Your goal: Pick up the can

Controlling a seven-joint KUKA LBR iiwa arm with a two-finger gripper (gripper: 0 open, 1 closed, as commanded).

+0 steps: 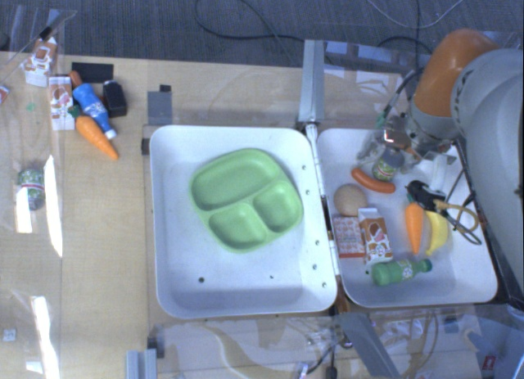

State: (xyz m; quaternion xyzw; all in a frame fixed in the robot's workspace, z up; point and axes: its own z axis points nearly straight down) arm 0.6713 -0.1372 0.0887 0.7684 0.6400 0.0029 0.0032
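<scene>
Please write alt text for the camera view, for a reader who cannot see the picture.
The gripper is low over the can at the back of the right bin, beside a sausage, an egg, a carrot and a green bottle. The left bin holds a green divided plate.

Bins [164,287]: white plastic, smooth, slight gloss. Tray [246,197]: green plastic, matt. Bench [90,246]: pale wood, smooth, with glare patches. Bottle [399,271]: green, glossy plastic. Cartons [361,236]: printed paper. Arm [491,124]: grey shell, smooth, orange band [450,62] glossy. Can [385,167]: finish unclear.
</scene>
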